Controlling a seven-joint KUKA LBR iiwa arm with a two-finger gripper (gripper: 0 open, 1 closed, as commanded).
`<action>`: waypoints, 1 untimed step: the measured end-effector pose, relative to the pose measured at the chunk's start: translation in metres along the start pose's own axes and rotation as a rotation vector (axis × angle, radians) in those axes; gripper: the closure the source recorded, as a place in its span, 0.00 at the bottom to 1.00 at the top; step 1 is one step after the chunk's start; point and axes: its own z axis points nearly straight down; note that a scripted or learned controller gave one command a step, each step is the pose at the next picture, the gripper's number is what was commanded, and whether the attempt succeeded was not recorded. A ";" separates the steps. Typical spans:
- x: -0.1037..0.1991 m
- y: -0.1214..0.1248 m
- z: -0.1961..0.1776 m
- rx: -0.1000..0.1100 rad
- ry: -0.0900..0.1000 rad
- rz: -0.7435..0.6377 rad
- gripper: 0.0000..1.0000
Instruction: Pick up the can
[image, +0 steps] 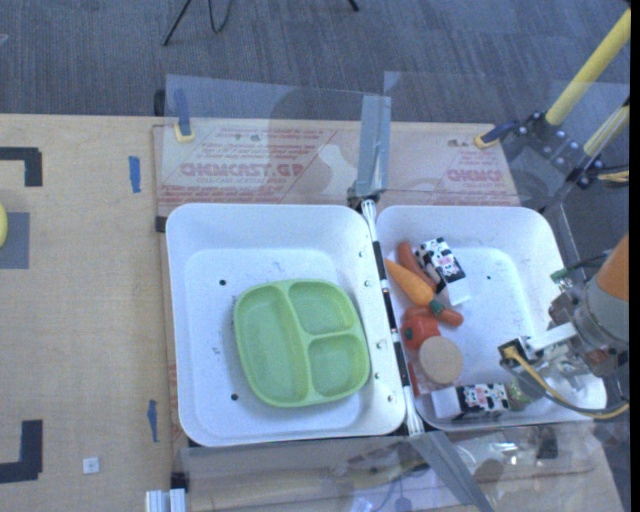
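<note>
The can (440, 360) stands upright in the right bin (500, 225), near its front left corner, its round tan top facing up. It touches a red vegetable (419, 325) behind it. My gripper (577, 366) hangs over the right side of the same bin, well to the right of the can and apart from it. Nothing shows between its fingers.
An orange carrot (410, 283) and a smaller one (447, 316) lie along the right bin's left side. A cow-patterned carton (441, 263) sits behind them and another (483, 398) lies at the front wall. The left bin (200, 240) holds a green divided plate (300, 341).
</note>
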 end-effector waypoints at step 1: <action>0.046 -0.020 0.010 -0.014 -0.007 -0.216 1.00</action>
